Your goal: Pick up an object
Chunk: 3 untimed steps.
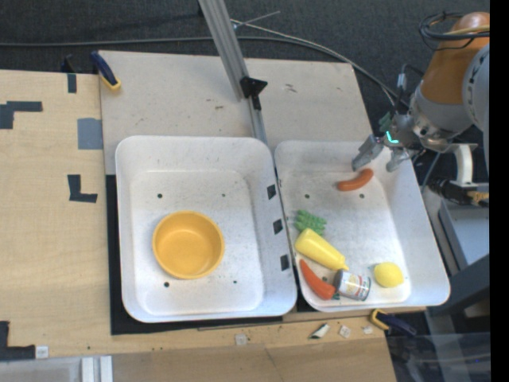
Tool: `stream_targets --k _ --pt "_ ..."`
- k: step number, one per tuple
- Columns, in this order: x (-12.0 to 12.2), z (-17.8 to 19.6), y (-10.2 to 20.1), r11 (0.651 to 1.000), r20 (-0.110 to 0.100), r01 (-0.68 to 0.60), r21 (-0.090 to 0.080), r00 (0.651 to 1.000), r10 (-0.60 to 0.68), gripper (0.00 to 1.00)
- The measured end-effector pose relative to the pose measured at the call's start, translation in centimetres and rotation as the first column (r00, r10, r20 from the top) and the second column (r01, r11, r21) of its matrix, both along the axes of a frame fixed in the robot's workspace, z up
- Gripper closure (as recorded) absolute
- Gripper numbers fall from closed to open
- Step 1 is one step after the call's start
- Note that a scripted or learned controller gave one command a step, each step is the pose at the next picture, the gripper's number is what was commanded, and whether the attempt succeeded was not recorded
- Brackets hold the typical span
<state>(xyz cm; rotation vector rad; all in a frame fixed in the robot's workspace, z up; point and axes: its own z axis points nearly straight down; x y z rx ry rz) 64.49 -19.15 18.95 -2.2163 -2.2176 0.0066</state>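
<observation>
The hand [380, 157] hangs open right above the orange sausage [355, 181], ready to grab it.

Wooden bench [48, 237], two white bins [135, 157] side by side, blue-yellow clamp [105, 70]

Glossy yellow plastic bowl [188, 245]; speckled matt white bins [135, 213]; bench [40, 237] of pale, wood-like board.

robot lab: taped bench [48, 173], white bins [135, 157]
</observation>
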Motion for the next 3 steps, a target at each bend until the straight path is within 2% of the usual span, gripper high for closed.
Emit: stream_targets --k 1,3 --pt "0.1 0.3 0.0 1.000 0.006 -0.001 -0.001 1.000 0.001 0.00" --pt "-0.8 -10.0 0.0 1.000 0.000 -0.002 -0.002 1.000 0.002 0.00"
